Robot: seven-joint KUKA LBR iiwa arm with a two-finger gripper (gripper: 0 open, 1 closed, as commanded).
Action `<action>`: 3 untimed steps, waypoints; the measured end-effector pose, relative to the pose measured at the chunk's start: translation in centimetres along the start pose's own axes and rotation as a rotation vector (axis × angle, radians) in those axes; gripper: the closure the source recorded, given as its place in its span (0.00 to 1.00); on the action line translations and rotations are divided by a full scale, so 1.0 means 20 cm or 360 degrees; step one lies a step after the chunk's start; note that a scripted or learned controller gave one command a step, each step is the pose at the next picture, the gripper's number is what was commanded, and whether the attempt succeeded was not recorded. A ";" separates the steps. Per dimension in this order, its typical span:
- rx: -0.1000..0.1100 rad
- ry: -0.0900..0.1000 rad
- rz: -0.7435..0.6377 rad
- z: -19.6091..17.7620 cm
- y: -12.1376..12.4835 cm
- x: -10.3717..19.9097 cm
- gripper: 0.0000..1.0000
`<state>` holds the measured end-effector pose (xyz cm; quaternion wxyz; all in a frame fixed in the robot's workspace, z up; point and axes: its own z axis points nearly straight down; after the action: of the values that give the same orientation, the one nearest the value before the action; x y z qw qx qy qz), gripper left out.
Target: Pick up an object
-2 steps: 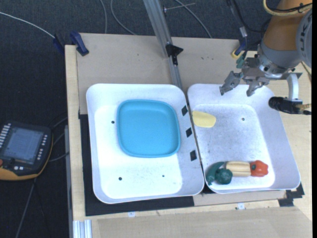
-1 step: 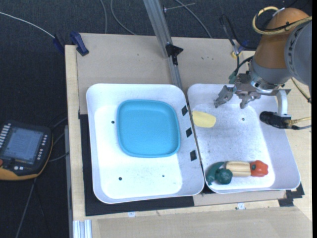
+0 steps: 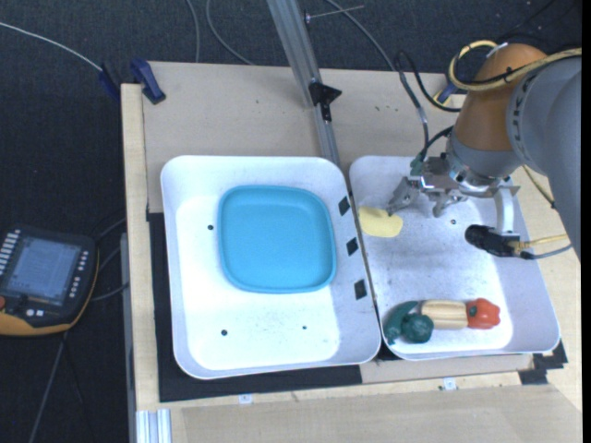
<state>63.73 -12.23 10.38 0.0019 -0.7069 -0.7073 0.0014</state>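
Observation:
A pale yellow object [image 3: 380, 221] lies at the left side of the right bin [image 3: 526, 284], close to the wall between the bins. Along that bin's front edge rest a green object [image 3: 409, 326], a tan cylinder [image 3: 443, 315] and a red object [image 3: 482, 314] in a row. My gripper [image 3: 420, 202] hangs low over the back of the right bin, just right of and slightly behind the yellow object. Its fingers are spread open with nothing between them.
A blue square plate [image 3: 277, 238] lies in the left bin [image 3: 189, 275]. A metal pole [image 3: 300, 44] slants up from behind the bins. A black cable connector [image 3: 489, 239] hangs from the arm over the right bin. A handheld pendant [image 3: 42, 275] lies off the bench at left.

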 end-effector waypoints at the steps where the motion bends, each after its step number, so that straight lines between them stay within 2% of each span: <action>1: -0.0006 -0.0001 0.0000 0.04 0.00 0.00 0.00; 2: -0.0011 -0.0001 0.0000 -0.01 0.00 0.00 1.00; 3: -0.0017 -0.0002 0.0000 -0.33 0.02 0.00 1.00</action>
<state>64.10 -12.21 17.01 -0.0024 -0.7070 -0.7072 -0.0019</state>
